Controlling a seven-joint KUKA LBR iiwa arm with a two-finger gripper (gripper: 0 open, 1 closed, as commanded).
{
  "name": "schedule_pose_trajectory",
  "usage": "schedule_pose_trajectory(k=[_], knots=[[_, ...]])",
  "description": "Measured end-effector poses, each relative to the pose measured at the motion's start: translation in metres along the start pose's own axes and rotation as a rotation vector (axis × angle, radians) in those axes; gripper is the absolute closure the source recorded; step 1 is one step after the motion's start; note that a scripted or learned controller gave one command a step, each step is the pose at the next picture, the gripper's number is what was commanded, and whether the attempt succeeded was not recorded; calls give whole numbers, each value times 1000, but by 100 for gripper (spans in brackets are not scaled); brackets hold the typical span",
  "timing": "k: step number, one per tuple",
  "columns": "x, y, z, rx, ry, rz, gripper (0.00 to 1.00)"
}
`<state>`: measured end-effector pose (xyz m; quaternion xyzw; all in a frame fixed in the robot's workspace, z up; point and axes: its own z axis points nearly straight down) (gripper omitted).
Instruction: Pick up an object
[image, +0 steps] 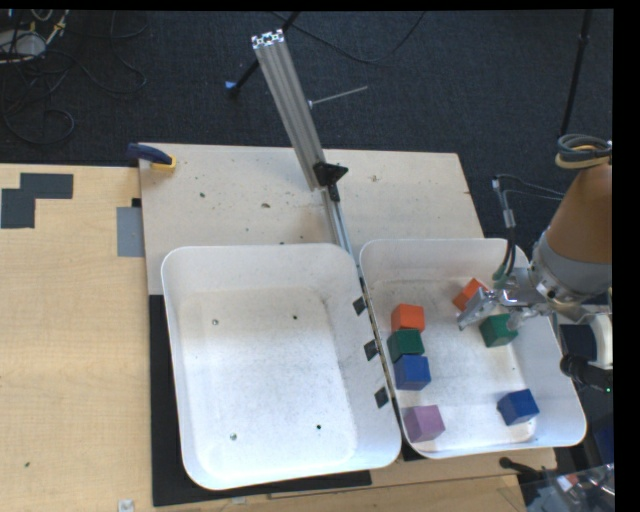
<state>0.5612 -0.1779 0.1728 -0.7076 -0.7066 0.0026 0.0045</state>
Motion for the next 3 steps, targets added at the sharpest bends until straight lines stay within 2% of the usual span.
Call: schedule_pose_trajectory(k=[1, 2, 3], knots=[[4, 0, 44, -2, 0, 1, 0], [2, 0, 32, -6, -1, 7, 100], [1, 2, -10, -11, -3, 0, 100]])
